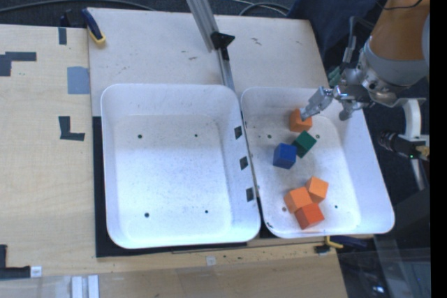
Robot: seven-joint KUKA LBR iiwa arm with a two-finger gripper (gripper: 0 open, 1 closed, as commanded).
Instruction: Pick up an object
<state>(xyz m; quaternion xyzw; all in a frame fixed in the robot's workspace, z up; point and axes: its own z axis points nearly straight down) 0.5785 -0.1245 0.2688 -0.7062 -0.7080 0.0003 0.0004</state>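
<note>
Blocks, six of them by my count, all lie in the right bin (pixel 363 171). I see an orange block (pixel 299 121) near the bin's far end, a green block (pixel 305 143) just below it and touching a blue block (pixel 283 155) to its left. Toward the near end sit three more: a small orange cube (pixel 318 188), a larger orange cube (pixel 299 197) touching it, and a red-orange cube (pixel 309 215) right against that one. None carries any lettering I can read, and I find no brand or label on the bins or the arm.

My pincer (pixel 323 102) hangs over the far right part of the right bin, tilted, with one finger's tip close above the far orange block. From this slanted camera I cannot tell how far apart its fingers stand, and nothing shows between them.

I count two white bins side by side; the left bin (pixel 112 150) shows only dark specks on its floor. On the tabletop (pixel 42 171) there are several dark tape marks and one grey patch. A yellow-handled tool (pixel 93 28) lies at the far left corner of the white board.
</note>
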